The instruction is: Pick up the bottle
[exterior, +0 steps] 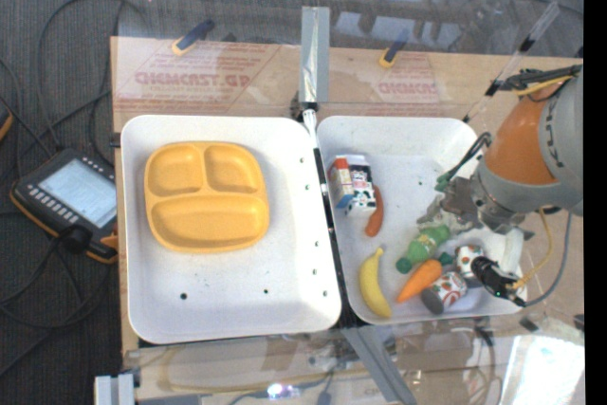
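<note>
Green bottle (424, 248) lies unlabelled beside the carrot (418, 280); no legible writing.

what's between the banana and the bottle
In the camera view, the stretch of bin floor between the banana and the green bottle is bare; the carrot lies just below it.
</note>
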`<state>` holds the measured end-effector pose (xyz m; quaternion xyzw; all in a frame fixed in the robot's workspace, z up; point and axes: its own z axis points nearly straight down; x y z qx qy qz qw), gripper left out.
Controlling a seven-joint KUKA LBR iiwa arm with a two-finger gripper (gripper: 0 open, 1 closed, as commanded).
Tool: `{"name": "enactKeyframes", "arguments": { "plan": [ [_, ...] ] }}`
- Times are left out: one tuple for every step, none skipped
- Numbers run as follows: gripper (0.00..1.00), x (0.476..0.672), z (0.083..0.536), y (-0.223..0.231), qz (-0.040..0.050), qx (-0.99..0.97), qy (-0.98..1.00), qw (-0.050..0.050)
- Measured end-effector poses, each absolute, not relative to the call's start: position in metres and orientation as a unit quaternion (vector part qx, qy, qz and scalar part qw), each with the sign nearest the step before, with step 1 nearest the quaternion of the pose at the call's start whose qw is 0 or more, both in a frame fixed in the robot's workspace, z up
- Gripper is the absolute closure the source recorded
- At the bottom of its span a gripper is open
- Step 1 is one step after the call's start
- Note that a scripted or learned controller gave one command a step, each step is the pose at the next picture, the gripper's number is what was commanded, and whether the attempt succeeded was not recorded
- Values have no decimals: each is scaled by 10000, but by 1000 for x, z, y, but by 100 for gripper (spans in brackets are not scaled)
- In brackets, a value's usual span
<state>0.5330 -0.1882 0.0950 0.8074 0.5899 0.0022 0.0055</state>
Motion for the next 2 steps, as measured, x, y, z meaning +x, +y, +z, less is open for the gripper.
{"name": "enactKeyframes", "arguments": {
  "plan": [
    [100,511,198,-141,-38,8080,5892,-25],
    [100,484,193,-136,-44,8535,5211,-39]
  ]
}}
